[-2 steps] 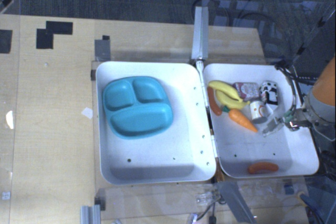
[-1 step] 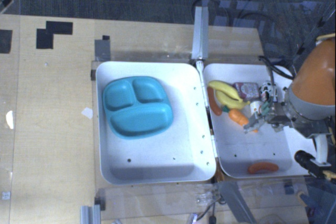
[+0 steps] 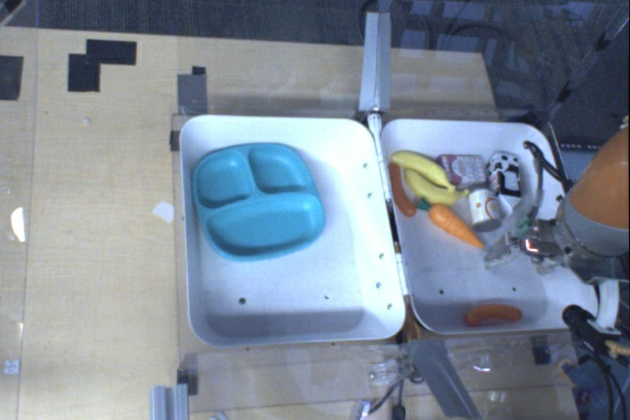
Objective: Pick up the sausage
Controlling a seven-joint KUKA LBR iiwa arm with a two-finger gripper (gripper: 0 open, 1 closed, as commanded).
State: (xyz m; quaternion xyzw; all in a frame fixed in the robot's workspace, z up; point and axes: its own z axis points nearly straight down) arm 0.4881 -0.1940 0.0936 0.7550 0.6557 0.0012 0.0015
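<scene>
An orange-red sausage (image 3: 492,315) lies flat near the front wall of the right bin (image 3: 433,305). A second, darker red sausage-like piece (image 3: 401,192) rests along that bin's left wall, partly under a banana (image 3: 425,176). My gripper (image 3: 504,249) hangs low over the bin's middle right, just right of a carrot (image 3: 455,225) and well behind the orange-red sausage. Nothing shows in its grasp. The grey arm with its orange band (image 3: 602,192) comes in from the right.
A pink packet (image 3: 461,170), a black-and-white object (image 3: 506,170) and a small white cup (image 3: 480,206) crowd the right bin's back half. The left bin (image 3: 295,310) holds a blue divided plate (image 3: 258,200). Cables hang at the right.
</scene>
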